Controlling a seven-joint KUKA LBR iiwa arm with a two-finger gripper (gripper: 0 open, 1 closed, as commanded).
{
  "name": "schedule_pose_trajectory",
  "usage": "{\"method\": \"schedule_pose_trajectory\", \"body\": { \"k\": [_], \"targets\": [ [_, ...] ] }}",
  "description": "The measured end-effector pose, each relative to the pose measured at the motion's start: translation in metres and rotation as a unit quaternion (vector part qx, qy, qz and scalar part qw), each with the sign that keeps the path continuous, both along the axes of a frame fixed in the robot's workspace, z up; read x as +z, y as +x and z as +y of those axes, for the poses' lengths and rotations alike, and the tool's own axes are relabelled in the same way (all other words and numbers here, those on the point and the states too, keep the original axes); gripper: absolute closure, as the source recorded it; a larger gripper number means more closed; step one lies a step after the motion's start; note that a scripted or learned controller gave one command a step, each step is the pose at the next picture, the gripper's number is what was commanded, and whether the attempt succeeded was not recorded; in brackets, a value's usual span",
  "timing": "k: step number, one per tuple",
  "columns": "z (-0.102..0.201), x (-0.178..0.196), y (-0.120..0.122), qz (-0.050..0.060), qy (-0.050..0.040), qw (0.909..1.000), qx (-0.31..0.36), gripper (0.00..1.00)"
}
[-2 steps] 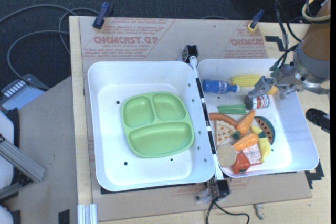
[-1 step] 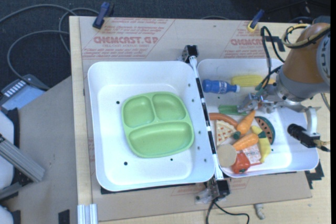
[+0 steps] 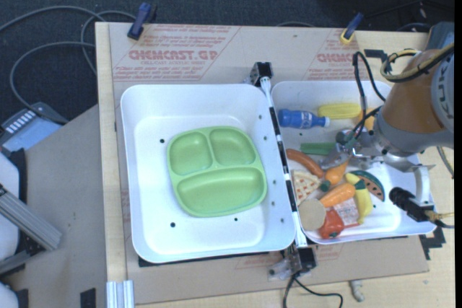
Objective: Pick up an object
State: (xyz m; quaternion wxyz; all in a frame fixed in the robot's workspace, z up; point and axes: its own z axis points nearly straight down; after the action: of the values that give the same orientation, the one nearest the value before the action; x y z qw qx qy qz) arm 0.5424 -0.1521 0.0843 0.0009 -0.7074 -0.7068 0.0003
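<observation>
Right bin point(image 3: 404, 226): gripper point(image 3: 349, 143) over toy carrots point(image 3: 337, 192)

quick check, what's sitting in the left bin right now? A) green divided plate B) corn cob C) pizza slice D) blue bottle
A: the green divided plate lies flat in the left bin, while the blue bottle, corn cob and pizza slice are all in the right bin.

Hand point(image 3: 345, 146) tips hidden — toy clutter
</observation>
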Motion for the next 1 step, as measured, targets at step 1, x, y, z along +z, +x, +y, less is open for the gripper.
{"method": "schedule_pose_trajectory", "body": {
  "k": [1],
  "targets": [
    [0.0118,0.0005,0.052,-0.001,-0.0004,1.0,0.001,0.0]
  ]
}}
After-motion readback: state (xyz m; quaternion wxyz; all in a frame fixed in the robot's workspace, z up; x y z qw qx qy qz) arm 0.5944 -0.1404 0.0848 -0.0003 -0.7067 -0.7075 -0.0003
